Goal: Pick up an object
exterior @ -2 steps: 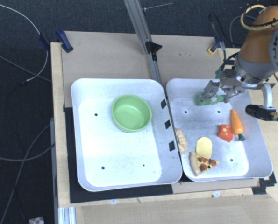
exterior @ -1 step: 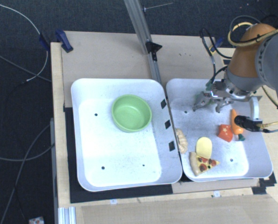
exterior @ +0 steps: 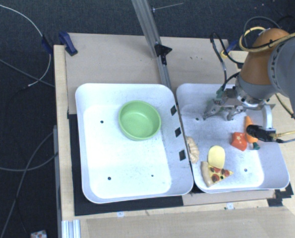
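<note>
The right bin (exterior: 202,133) holds a toy pizza slice (exterior: 214,173), a yellow rounded piece (exterior: 216,156) just above it, a red toy (exterior: 239,141) and an orange carrot-like piece (exterior: 250,127). A beige lump (exterior: 192,149) lies on that bin's left rim. My gripper (exterior: 220,114) hangs low over the upper part of the right bin, left of the red toy and apart from it. Its metal fingers (exterior: 206,115) are spread open with nothing between them. A green bowl (exterior: 140,119) sits in the left bin (exterior: 95,148).
An aluminium bar (exterior: 147,19) slants down from the top to the gap between the bins. Cables (exterior: 221,53) loop around the arm's wrist at the right. Bare floor of the right bin lies below the gripper.
</note>
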